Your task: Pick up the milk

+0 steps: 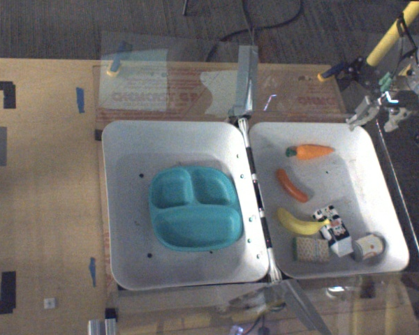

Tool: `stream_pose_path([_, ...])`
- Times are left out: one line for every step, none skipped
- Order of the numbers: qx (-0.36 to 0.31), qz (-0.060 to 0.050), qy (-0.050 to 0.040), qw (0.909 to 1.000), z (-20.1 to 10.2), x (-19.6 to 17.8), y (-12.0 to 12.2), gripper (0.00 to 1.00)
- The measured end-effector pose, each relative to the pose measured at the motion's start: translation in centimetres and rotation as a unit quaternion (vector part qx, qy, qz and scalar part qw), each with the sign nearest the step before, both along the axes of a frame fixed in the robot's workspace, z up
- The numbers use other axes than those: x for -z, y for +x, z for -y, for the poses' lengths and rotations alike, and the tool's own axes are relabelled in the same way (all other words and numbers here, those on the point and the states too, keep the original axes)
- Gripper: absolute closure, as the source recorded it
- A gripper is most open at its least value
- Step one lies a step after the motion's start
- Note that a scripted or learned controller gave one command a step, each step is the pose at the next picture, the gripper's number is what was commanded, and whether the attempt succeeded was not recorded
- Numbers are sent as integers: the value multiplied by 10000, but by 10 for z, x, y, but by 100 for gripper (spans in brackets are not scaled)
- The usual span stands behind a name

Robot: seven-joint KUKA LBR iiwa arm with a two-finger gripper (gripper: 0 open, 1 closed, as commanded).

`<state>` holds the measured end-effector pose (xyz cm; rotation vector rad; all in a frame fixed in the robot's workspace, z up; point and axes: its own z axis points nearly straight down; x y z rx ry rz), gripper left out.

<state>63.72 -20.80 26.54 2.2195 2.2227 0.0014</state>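
The milk carton (333, 230) lies untouched low in the right bin (377, 152) beside the banana (298, 222), while the gripper (377, 110), seemingly spread, waits above the bin's far corner and must descend.

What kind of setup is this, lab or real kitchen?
Likely a robot lab bench: two white bins side by side on a taped wooden board, toy food such as a carrot and banana, cables on carpet.
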Motion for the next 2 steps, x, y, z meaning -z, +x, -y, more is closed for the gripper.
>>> stream_pose_path([-1066, 3, -4, 9943, -6, 116, -48, 0])
stream_pose_path([-835, 38, -16, 9965, -20, 178, -102, 0])
